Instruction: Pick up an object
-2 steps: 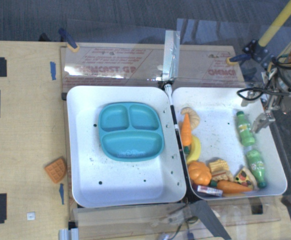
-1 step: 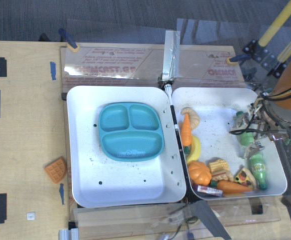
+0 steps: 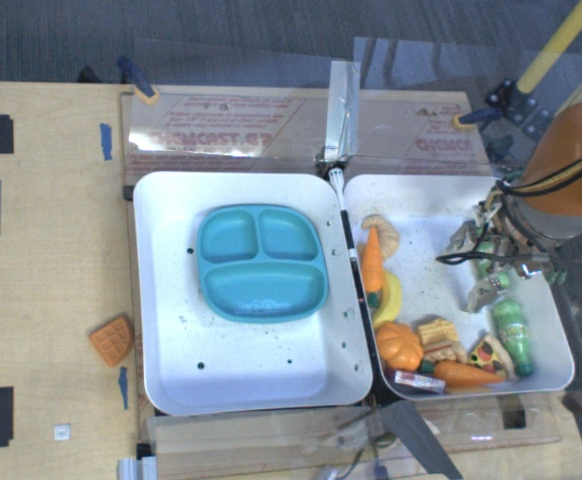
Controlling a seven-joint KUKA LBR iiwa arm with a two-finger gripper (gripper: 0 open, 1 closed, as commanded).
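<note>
Camera view: the hand (image 3: 491, 268), its grip state not discernible, is hovering in the right bin (image 3: 426, 230) just above the green bottle (image 3: 512, 333), which is lying near the front right corner, looking light, rigid, slippery, best grasped across its body.

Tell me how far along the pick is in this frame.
Done: the gripper is over the right bin, above the green bottle. In hand: nothing visibly between its fingers. Left: grasping and lifting; the carrots, pumpkin and banana lie in the bin.
</note>
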